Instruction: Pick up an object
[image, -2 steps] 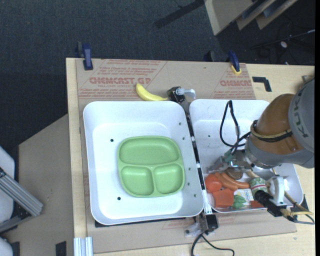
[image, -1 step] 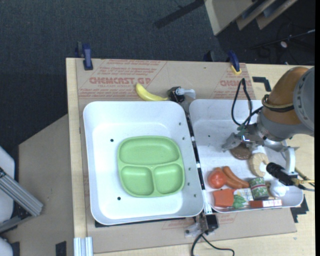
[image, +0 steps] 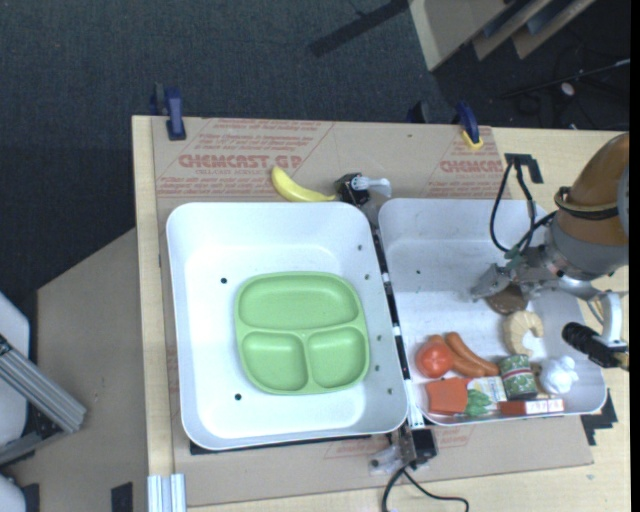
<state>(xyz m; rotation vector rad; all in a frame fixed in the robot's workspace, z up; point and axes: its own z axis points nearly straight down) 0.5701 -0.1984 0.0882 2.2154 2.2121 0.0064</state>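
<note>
— What was recorded at the bench?

— Two white bins were seen side by side on a cardboard-covered bench. A green divided plate (image: 300, 332) was set in the left bin (image: 195, 300). Toy food was gathered along the near edge of the right bin (image: 440, 240): a red tomato (image: 433, 358), an orange sausage (image: 470, 354), a pale bread roll (image: 523, 327), a small can (image: 517, 377), and an orange block (image: 447, 396). A yellow banana (image: 297, 189) was left on the bench behind the left bin.

— And the arm?

— The gripper (image: 503, 290) was lowered into the right bin from the right, just behind the bread roll. Whether its fingers were apart or together could not be told, and nothing was seen held between them. The objects to be picked were lying in the bin.
</note>
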